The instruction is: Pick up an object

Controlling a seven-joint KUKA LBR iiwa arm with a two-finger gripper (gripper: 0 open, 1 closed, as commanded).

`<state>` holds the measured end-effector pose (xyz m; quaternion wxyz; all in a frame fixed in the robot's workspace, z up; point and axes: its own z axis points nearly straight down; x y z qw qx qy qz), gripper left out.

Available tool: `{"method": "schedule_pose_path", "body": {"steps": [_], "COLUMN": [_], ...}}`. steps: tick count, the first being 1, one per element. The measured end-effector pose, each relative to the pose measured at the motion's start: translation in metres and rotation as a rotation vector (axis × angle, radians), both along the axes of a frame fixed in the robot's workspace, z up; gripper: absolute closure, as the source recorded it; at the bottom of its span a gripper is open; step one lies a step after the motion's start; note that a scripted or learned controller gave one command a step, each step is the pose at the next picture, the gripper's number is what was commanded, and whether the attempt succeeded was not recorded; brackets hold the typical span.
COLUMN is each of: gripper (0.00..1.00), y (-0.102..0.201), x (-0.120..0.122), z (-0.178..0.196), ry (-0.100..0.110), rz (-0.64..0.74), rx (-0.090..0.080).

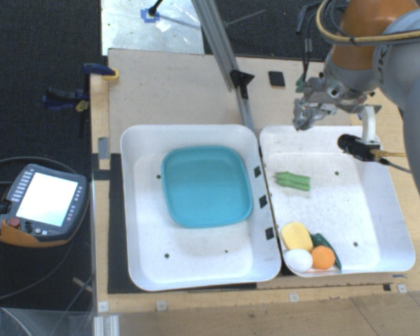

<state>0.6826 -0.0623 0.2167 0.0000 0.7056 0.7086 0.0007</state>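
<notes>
- One pale brown bench [175, 82], taking up most of the picture, with dark floor at 9 o'clock.
- One grey arm [406, 47] with an orange band, reaching in from 2 o'clock.
- Two shallow white bins side by side and touching: left bin [136, 208] toward 7 o'clock, right bin [364, 208] toward 4 o'clock.
- One teal tray [206, 186], square with rounded corners, lying flat in the middle of the left bin.
- One slanted metal pole [217, 33], running from 12 o'clock down to the far edge where the bins meet.
- One handheld control pendant [42, 203] on the floor at 9 o'clock, orange underside, bright screen, writing too small to read.
- One gripper [302, 122], pointing down over the right bin's rim at that bin's 11 o'clock. Nothing seen held. Open or closed: cannot tell.
- Two blue clamps [61, 98] at the bench's 10 o'clock corner.
- Five small objects in the right bin, all well apart from the gripper:
- One green vegetable [293, 180], lying flat and alone at the bin's 9 o'clock.
- One yellow piece [296, 236] in the bin's 7 o'clock corner.
- One white egg shape [299, 260], touching the yellow piece at its 6 o'clock.
- One orange ball [323, 257], just beside the egg shape at its 3 o'clock.
- One dark green piece [320, 241], partly hidden behind the orange ball.
- One small black square [276, 79] on the bench at 1 o'clock, beyond the bins.
</notes>
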Motion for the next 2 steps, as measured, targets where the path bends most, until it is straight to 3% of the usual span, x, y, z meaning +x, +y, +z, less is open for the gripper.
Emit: {"method": "schedule_pose_path", "body": {"steps": [2], "gripper": [1.0], "y": [0.103], "x": [-0.013], "z": [0.003], "ry": [0.001], "rz": [0.001], "rx": [0.0]}}
